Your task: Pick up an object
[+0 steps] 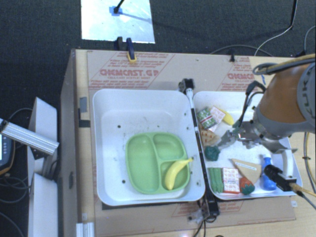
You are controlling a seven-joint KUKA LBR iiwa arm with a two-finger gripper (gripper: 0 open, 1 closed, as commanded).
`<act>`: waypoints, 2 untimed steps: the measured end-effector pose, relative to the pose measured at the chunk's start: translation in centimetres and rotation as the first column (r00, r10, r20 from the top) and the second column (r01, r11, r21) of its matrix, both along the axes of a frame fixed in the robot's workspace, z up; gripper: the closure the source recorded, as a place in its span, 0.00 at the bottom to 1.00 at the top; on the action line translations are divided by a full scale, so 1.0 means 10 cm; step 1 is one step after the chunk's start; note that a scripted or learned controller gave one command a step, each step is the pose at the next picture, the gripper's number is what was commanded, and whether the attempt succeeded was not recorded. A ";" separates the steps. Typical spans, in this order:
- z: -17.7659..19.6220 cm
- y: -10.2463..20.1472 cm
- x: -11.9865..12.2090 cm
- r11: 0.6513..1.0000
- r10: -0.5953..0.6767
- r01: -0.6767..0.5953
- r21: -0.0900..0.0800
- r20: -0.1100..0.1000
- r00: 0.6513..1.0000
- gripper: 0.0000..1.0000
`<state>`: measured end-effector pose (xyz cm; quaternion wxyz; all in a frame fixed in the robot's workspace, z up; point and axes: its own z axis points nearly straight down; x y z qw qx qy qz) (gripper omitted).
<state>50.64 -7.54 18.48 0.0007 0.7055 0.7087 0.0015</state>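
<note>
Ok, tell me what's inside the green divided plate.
A banana lies in the green divided plate, mostly in its lower right compartment, its tip crossing the rim. The other compartments show bare green. Whatever lies beneath the banana is covered.

A single camera sits high above the bench (pixel 148 68), looking down at a slant from a moderate distance; both bins lie below it, the arm (pixel 291 100) entering from the right.

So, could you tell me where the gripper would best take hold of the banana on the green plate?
Probably across the middle of the banana, coming straight down from above. It lies flat in the lower right compartment of the green divided plate, curving from lower left to upper right, so fingers set across its narrow width should close cleanly there.
</note>
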 end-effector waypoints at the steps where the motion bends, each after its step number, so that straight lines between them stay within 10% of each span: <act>1: -0.76 -0.34 -0.20 1.000 -0.004 0.004 -0.002 -0.004 1.000 0.00; 2: -0.30 -0.77 0.64 1.000 -0.001 0.001 -0.003 0.002 1.000 0.00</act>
